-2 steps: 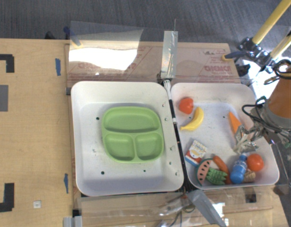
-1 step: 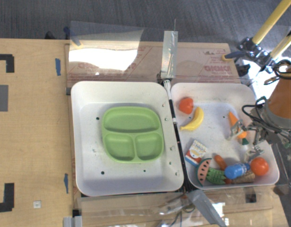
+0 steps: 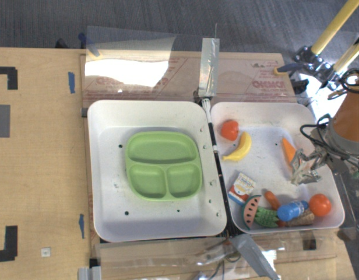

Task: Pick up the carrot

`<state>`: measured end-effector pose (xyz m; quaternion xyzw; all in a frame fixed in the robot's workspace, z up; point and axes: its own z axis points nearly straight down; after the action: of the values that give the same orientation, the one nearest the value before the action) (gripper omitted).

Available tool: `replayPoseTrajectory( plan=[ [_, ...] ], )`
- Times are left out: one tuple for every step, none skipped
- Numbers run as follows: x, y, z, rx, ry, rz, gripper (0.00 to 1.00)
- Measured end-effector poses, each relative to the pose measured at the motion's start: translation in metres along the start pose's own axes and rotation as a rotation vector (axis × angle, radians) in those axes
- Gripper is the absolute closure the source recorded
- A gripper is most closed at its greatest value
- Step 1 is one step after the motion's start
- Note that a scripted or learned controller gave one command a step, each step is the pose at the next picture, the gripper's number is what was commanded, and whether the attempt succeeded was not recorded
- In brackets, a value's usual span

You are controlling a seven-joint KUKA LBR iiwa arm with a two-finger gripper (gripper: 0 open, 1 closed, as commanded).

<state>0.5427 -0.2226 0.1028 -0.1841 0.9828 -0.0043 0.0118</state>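
The carrot (image 3: 289, 150) lies in the right bin (image 3: 267, 111), near that bin's right wall and toward its far half, a short orange wedge with its narrow end pointing down toward the near edge. The gripper (image 3: 306, 169) hangs just beside it, to the right and a little nearer the bin's near edge; the metal fingers (image 3: 298, 167) sit just off the carrot's lower tip, and whether they touch it cannot be told. How far the fingers are spread cannot be told either, since they blur into a tangle of metal and cable, and nothing can be seen held between them. The carrot rests on the bin floor, not lifted.

Further left in the same bin, a red tomato (image 3: 229, 129) sits near the divider between the bins, with a yellow banana (image 3: 240, 147) just below it, curving toward the near edge. Along the near wall of the right bin lie a small white and orange carton (image 3: 243, 185), a watermelon slice (image 3: 250, 210), a green toy (image 3: 265, 217), a blue item (image 3: 292, 209) and an orange ball (image 3: 320, 204) at the near right corner, crowded together and partly touching.

The left bin (image 3: 104, 156) holds a green divided plate (image 3: 164, 164) with three compartments, set near its middle. Both bins stand on the tabletop (image 3: 34, 174), whose brown surface spreads to the left edge
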Motion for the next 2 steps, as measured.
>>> replayPoseTrajectory(
  plan=[
    [-0.1059, -0.0119, 0.0160, -0.010, 0.010, -0.131, 1.00],
    [-0.1044, -0.0125, 0.0173, -0.012, 0.013, -0.129, 0.00]
  ],
)
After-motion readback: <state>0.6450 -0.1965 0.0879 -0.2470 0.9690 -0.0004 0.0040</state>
